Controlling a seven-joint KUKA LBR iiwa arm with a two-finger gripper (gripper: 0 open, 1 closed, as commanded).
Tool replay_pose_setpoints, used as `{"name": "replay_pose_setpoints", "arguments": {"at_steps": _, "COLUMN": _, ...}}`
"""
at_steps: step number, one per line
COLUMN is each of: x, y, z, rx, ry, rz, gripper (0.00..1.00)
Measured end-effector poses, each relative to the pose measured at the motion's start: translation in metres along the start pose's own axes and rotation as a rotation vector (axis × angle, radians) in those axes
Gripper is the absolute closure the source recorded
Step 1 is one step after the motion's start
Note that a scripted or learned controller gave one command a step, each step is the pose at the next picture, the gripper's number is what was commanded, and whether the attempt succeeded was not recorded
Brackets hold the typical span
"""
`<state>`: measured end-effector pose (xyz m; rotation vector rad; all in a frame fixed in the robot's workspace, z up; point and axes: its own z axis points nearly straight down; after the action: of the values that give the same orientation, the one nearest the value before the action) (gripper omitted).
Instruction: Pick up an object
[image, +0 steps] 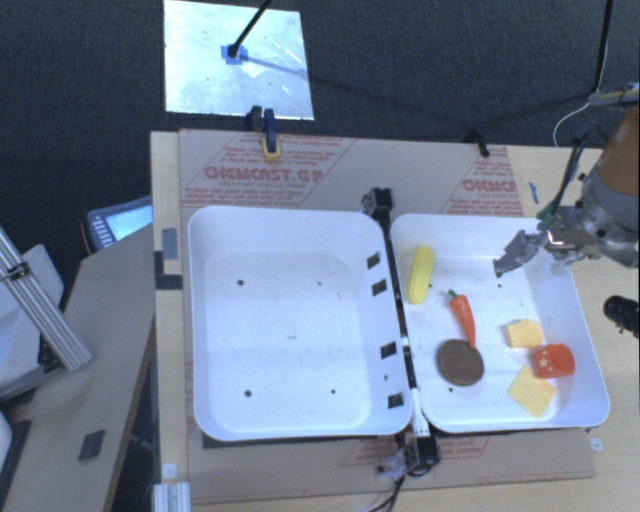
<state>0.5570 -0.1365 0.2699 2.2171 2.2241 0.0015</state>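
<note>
While the gripper (513, 255) hangs above the right bin's (590, 385) far edge, its spread unreadable, every object lies unpicked.

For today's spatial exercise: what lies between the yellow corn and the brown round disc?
In the camera view, the orange carrot lies between the corn and the brown disc, in the right bin.

Rt bin: corn (421, 274), carrot (463, 317), brown disc (460, 362), 2 cheese pcs (531, 389), tomato (553, 360).
</note>
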Motion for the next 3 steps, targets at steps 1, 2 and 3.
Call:
{"name": "replay_pose_setpoints", "arguments": {"at_steps": 1, "x": 0.038, "y": -0.068, "z": -0.043, "rx": -0.001, "ry": 0.002, "rz": -0.004, "gripper": 0.00}}
{"name": "replay_pose_setpoints", "arguments": {"at_steps": 2, "x": 0.077, "y": -0.019, "z": 0.093, "rx": 0.009, "ry": 0.002, "rz": -0.006, "gripper": 0.00}}
{"name": "replay_pose_setpoints", "arguments": {"at_steps": 3, "x": 0.075, "y": -0.064, "z": -0.039, "rx": -0.012, "ry": 0.000, "rz": -0.002, "gripper": 0.00}}
